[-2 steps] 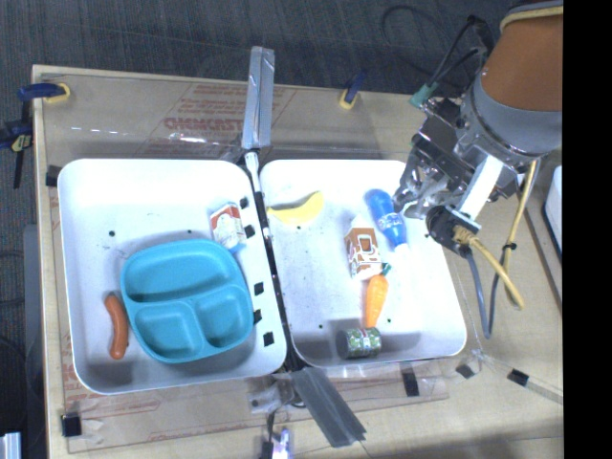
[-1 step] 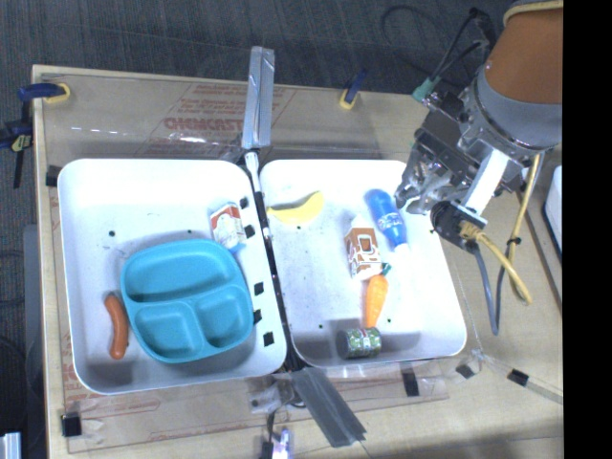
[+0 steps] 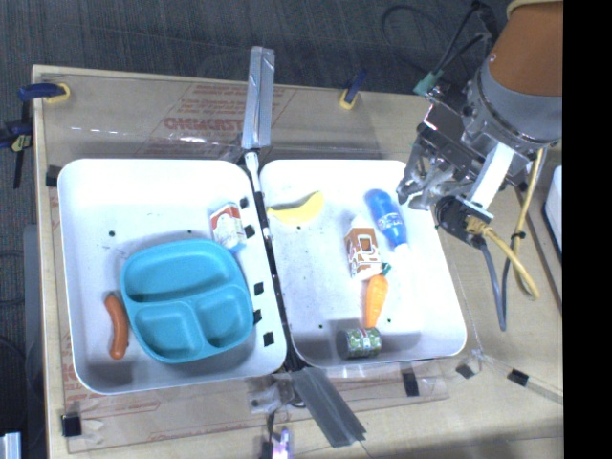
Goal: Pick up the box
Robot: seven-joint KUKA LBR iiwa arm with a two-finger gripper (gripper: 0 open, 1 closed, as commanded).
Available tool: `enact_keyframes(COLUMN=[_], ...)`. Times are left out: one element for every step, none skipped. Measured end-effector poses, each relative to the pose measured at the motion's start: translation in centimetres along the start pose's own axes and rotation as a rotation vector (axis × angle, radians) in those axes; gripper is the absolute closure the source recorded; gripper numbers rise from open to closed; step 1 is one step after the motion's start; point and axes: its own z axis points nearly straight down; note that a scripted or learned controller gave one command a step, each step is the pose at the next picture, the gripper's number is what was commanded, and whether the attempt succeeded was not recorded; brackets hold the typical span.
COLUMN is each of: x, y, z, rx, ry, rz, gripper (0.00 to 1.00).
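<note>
Hovering at the right bin's (image 3: 435, 323) far right rim, the jaws (image 3: 424, 187) sit up by the top corner, and I cannot tell whether they are spread or pressed together; wrist hardware and cables blur them. Nothing visible between them.

The box (image 3: 362, 252), brown and white, lies in the right bin, mid-floor, tilted. A blue bottle (image 3: 385, 218) is just beside its upper right edge, maybe touching. A carrot (image 3: 375, 299) touches or nearly touches its lower end. A banana (image 3: 298, 207) lies well apart toward the divider, and a small green can (image 3: 362, 342) sits near the front wall.

A second small red and white carton (image 3: 227, 225) sits in the left bin (image 3: 76, 256) by the blue tray (image 3: 186, 299), with a sausage (image 3: 117, 325) at the tray's left. I judge the right-bin box the nearer target, but the wrong one could get picked.

Risks as I see them:
- crowding: coming down on the box, the jaws could clip the bottle or carrot and shove the box aside
- the box lies flat and tilted, so the jaws may slide off its top
- the bottle could roll into the grasp and get taken instead
- descent close to the bin wall could snag the rim
</note>
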Motion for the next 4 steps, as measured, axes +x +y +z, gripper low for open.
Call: enact_keyframes(x=[0.2, 0.4, -4.4, -4.4], y=[0.0, -0.1, 0.7, 0.7], z=[-1.0, -1.9, 6.6, 5.6], rx=[0.001, 0.002, -0.012, -0.012], ry=[-0.001, -0.003, 0.005, 0.003], rz=[-0.014, -0.028, -0.506, -0.51], gripper=[1.0, 1.0, 1.0, 1.0])
